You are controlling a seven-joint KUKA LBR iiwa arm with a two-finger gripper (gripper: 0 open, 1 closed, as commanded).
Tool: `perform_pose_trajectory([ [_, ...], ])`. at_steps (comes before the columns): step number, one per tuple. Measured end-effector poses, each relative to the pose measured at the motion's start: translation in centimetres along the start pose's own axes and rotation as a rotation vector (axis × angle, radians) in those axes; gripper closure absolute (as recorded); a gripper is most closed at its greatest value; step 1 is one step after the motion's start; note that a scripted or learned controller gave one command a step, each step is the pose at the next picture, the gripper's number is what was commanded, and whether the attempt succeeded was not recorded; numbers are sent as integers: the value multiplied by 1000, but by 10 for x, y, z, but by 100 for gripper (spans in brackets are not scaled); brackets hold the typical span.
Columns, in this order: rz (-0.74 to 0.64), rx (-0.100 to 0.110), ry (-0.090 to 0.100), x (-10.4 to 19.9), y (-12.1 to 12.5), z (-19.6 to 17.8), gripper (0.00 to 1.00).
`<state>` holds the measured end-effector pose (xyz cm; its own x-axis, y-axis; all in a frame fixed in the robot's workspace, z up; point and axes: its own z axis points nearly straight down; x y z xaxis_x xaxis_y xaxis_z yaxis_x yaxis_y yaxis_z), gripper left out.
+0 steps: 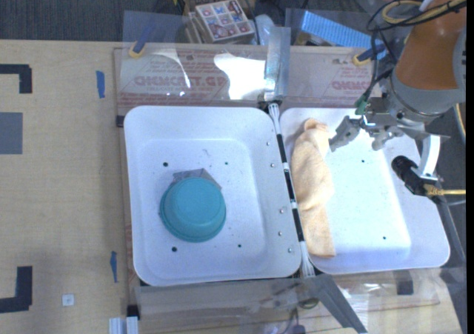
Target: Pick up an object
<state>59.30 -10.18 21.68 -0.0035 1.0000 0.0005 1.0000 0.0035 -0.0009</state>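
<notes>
Right of centre, cloth: your nearest target, a tan cloth (311,188), lies lengthwise along the left wall of the right bin (422,255).
Gripper: your gripper (361,134) hangs over that bin's upper part, fingers spread, pinching nothing.
Reason: it sits just right of the cloth's top end, probably lining up a descent.
Left bin: a teal bowl (193,209) rests upside down on the floor of the left bin (148,132), well apart.

Single fixed camera, mounted above the bench (59,177), looking down at a slant. Both white bins sit mid-frame: left bin (148,129), right bin (415,240). Far edge of the bench is toward the top, with floor clutter beyond it. Medium distance, both bins fit whole. Arm (433,44) enters from the right edge.
</notes>
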Motion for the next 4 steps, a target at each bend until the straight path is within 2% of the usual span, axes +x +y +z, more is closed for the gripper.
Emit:
perform_pose_trajectory([
  [1, 91, 1, 1, 42, -8, 32, 0],
  [2, 278, -3, -2, -27, 4, 56, 0],
  [3, 286, -3, -2, -109, -3, 21, 0],
  [4, 316, -4, -2, -32, 48, 129, 0],
])
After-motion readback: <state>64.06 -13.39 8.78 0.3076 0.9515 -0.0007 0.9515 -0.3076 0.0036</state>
